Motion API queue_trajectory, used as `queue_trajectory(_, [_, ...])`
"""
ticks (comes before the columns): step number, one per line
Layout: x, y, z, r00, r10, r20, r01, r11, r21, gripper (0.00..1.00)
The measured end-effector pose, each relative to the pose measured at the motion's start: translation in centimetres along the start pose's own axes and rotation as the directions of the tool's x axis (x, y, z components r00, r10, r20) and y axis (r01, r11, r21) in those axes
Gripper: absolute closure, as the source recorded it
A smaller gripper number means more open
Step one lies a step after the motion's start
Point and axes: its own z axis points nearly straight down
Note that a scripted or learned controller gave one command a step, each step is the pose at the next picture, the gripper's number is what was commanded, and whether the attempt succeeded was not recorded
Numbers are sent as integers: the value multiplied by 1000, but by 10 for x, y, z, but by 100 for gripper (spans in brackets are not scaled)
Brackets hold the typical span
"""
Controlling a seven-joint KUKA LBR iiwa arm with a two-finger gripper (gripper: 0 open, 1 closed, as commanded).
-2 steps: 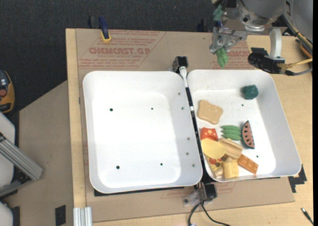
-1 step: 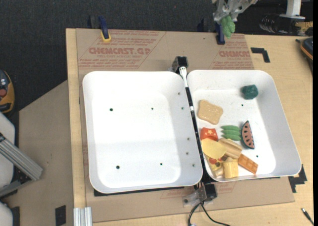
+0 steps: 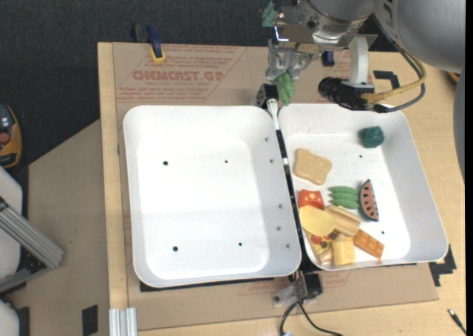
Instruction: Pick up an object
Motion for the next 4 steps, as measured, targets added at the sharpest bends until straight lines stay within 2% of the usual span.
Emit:
queue_trajectory(1, [67, -38, 20, 1000, -1, 0, 1, 1000, -3, 100])
queue_trajectory(2, [147, -63, 54, 1000, -1, 1, 1, 1000, -4, 100])
queue_trajectory(3, [145, -121, -92, 1000, 0, -7, 0, 1000, -21, 100])
queue_trajectory(4, [144, -127, 32, 1000, 5, 2, -5, 1000, -2, 100])
